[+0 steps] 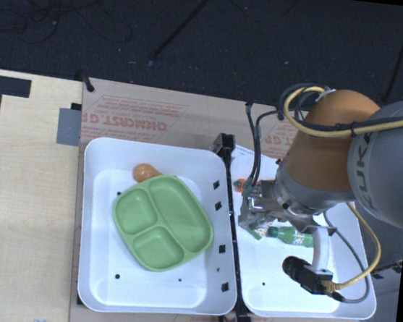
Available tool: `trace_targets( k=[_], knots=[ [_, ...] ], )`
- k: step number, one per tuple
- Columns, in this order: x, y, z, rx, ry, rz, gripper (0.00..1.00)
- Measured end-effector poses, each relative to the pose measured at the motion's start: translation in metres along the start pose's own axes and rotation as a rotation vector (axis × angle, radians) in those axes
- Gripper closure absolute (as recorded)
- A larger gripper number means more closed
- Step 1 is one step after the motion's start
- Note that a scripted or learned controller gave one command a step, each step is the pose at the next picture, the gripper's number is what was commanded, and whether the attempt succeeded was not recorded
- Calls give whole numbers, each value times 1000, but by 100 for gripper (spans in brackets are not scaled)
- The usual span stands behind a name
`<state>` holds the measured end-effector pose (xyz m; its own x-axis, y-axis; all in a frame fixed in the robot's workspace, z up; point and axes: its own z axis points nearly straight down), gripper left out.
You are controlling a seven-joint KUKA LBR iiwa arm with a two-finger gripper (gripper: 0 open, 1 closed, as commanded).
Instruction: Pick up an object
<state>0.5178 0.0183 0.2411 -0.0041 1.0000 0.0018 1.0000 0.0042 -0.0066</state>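
A green divided plate [163, 221] lies in the left bin [93, 267], with a small orange ball-like object [144, 172] tucked at its upper left edge. In the right bin [279, 297] a green bottle with a white cap [290, 237] lies on its side, and a small orange-red item [240, 184] sits near the divider. My gripper [257, 216] hangs low over the right bin's left part, just left of the bottle. The grey arm and orange band cover much of that bin.
A black divider strip [224, 225] runs between the two bins. A black cable connector [308, 274] hangs off the arm over the right bin's lower part. Cardboard [149, 114] lies under the bins, and a wooden bench top [13, 206] spreads to the left.
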Motion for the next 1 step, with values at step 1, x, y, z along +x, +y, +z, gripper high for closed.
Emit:
trace_targets(
  k=[1],
  knots=[
    [55,3,14,0,-1,0,100]
  ],
)
